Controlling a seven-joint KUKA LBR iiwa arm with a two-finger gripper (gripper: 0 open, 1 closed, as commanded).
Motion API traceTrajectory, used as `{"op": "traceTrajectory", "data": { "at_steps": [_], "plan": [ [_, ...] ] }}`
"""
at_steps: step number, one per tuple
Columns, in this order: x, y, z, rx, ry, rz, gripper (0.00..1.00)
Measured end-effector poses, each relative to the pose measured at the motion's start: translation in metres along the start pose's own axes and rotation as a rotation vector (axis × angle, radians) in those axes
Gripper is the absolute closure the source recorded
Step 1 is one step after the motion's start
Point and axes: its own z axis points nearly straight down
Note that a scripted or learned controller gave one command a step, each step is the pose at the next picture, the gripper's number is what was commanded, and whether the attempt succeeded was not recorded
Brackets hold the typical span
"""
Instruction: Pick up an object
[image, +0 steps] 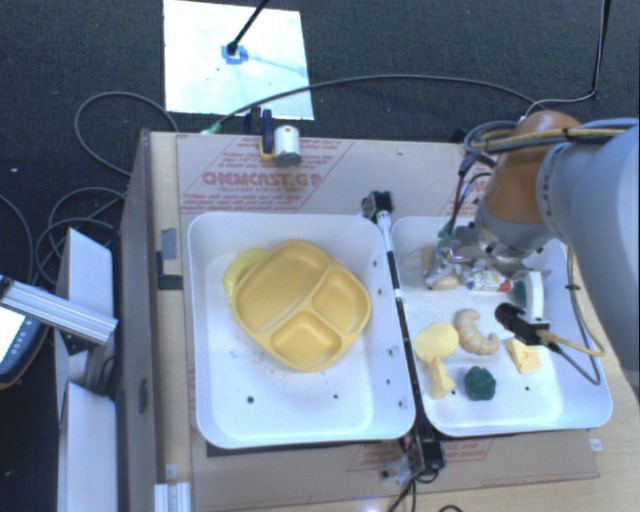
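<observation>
Cardboard-topped bench (300, 170) with two white bins (215, 330) side by side.

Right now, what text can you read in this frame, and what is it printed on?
"CHEMCAST GP", red print on the brown protective paper of the bench sheet, above the left bin.
A second red line just beneath it: too small and blurred to read.
Fainter repeats of the same print near the sheet's top right edge: not legible.
</observation>
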Motion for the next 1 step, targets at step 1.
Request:
{"op": "traceTrajectory", "data": {
  "at_steps": [1],
  "plan": [
    [0.0482, -0.0381, -0.081, 0.0, 0.002, 0.001, 1.0]
  ]
}}
